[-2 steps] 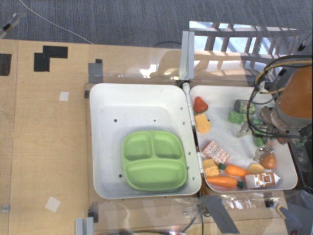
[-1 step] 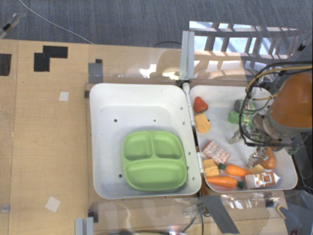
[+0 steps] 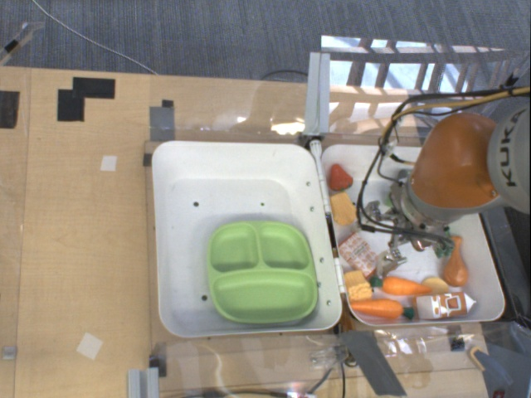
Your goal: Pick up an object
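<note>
Arm w/ orange band [image 3: 455, 162] reaches in from the right, wrist over the right bin [image 3: 494, 293]. Gripper [image 3: 397, 251] sits low inside that bin, roughly mid-bin toward its left half, cables looped above it. Claw state: can't tell, metal parts too cluttered and small to read, and nothing is clearly seen pinched.

Right bin contents: red strawberry-like piece [image 3: 339, 176] near the far-left corner; yellow block [image 3: 342, 207] just below it along the left wall; red/white patterned packet [image 3: 358, 252] at left-centre, just beside the gripper; small yellow corn-like piece [image 3: 358, 285] toward the near-left corner. Two orange carrots: one [image 3: 406, 287] near centre-front, other [image 3: 377, 309] along the near edge. White carton w/ brown label [image 3: 444, 306] lies flat at the near edge, right of the carrots. Brownish-orange drumstick-shaped item [image 3: 455, 264] near the right wall.

Left bin [image 3: 191, 172] holds a green divided plate [image 3: 262, 271] at near-centre, 3 compartments, flat on the bin floor.
</note>
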Controlling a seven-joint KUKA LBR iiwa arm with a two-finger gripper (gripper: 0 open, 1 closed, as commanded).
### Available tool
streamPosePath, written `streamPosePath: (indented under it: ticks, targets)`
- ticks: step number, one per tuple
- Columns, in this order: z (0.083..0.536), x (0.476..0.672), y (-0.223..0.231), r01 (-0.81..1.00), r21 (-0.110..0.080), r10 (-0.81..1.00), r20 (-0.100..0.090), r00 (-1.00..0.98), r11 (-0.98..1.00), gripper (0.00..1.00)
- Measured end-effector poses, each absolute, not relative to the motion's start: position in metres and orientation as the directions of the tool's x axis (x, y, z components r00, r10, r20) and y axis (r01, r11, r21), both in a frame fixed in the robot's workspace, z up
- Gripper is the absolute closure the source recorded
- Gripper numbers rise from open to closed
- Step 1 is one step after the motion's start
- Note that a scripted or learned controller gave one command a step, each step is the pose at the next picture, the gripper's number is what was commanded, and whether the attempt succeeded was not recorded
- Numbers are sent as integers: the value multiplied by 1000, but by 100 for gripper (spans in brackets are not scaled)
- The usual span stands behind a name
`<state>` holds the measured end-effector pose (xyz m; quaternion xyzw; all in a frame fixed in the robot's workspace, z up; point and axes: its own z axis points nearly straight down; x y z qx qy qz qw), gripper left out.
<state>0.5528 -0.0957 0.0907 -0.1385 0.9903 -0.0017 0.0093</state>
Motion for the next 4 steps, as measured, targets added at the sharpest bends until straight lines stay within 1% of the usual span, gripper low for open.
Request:
streamPosePath:
  ticks: [1, 2, 3, 4]
  targets:
    - [91, 568, -89, -388, -9, -388, -14, -921, 922, 0]
    - [91, 514, -141, -376, -11, -376, -15, -927, 927, 0]
    - [89, 581, -175, -201, -5, -202, -15, -979, 979, 0]
    - [88, 670, -139, -170, 0, -170, -4, -985, 985, 0]
